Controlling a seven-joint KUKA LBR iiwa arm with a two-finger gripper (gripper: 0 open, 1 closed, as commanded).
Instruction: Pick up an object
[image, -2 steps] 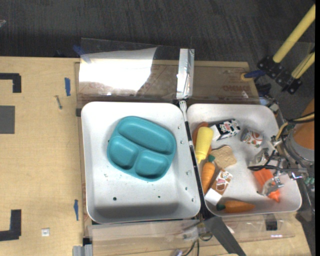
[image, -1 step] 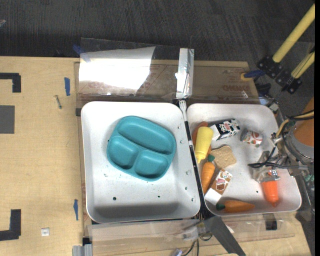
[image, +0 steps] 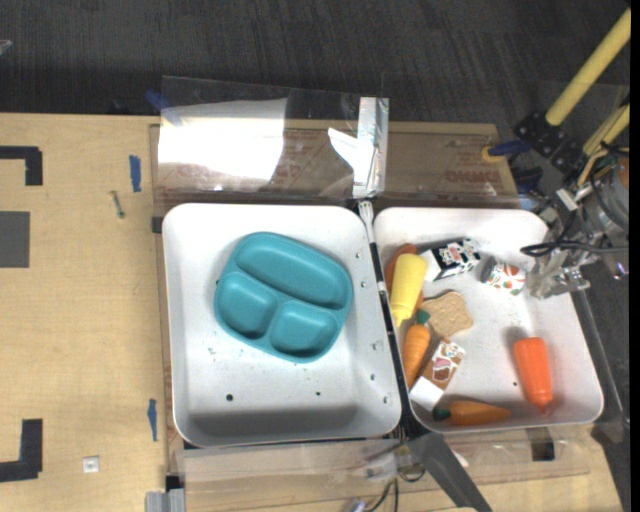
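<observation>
Plywood bench (image: 80, 300) on dark carpet, two white bins side by side. Left bin (image: 190, 400) has one teal divided tray (image: 284, 293), tilted. Right bin (image: 590, 400) carries the pickables: one yellow corn-like piece (image: 407, 283), three carrots – one upright near the right wall (image: 533, 370), one beside the divider (image: 415, 352), one lying along the front wall (image: 475, 411) – plus one tan cracker (image: 451, 314), one black-and-white packet (image: 455, 255) and two small patterned packets (image: 446, 363) (image: 506, 277). Gripper (image: 556, 275) sits at the right bin's upper right edge, just beside the patterned packet there, nothing visibly between its fingers; spread or pressed together: cannot tell, too cluttered with cables.
</observation>
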